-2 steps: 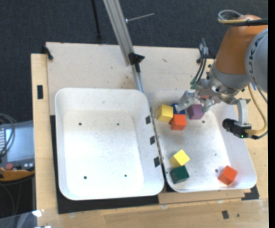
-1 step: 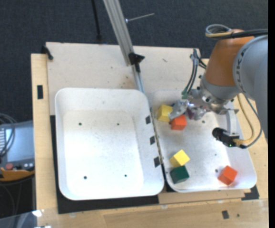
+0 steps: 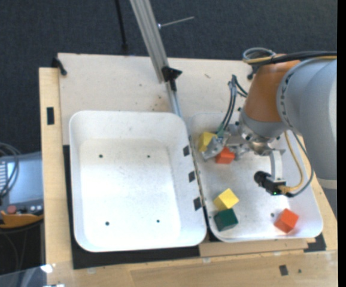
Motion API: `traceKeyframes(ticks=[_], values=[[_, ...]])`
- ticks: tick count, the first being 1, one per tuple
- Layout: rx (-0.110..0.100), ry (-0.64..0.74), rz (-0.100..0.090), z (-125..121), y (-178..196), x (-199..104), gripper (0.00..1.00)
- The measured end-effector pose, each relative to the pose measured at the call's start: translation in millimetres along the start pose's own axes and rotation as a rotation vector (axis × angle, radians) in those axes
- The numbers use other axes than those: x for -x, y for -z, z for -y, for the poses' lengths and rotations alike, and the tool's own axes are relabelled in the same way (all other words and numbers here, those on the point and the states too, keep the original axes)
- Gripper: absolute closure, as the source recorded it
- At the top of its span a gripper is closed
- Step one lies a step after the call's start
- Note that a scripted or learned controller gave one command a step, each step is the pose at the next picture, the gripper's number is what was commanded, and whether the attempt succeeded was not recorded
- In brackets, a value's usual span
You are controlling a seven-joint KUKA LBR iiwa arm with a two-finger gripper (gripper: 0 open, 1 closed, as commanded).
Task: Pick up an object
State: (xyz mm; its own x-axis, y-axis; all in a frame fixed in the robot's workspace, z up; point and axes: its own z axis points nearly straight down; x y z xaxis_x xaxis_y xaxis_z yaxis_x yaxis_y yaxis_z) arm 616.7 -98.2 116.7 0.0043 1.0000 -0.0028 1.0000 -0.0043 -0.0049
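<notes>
Scanning from the left, the left bin [image 3: 131, 178] sits wide and shallow, and the right bin [image 3: 307, 217] touches it along their shared edge. In the right bin, a yellow block [image 3: 206, 140] lies at about ten o'clock, close to that edge, and an orange block [image 3: 225, 156] sits just beside it toward four o'clock. The gripper [image 3: 216, 149] hangs low over this pair, its tip between them, but whether the claw is wide, narrow or pinching anything I cannot tell, since the wrist and cables cover it. Further down, near six o'clock of the bin, a second yellow block [image 3: 226, 198] rests touching a green block [image 3: 225, 219], and a red block [image 3: 286, 220] stands alone toward five o'clock, well apart from the rest. All look like small, stiff, light cubes, likely wood or plastic, with smooth faces that may slip under a shallow pinch. I judge the best hold is across two opposite flat faces, squarely, low on the body. The crowded pairs risk a finger landing on a neighbour; the lone red block looks easiest.
</notes>
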Motion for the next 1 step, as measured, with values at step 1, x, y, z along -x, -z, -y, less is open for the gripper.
traceKeyframes(ticks=[1], values=[[0.006, -0.008, -0.004, -1.3, 13.6, -0.1, 1.0]])
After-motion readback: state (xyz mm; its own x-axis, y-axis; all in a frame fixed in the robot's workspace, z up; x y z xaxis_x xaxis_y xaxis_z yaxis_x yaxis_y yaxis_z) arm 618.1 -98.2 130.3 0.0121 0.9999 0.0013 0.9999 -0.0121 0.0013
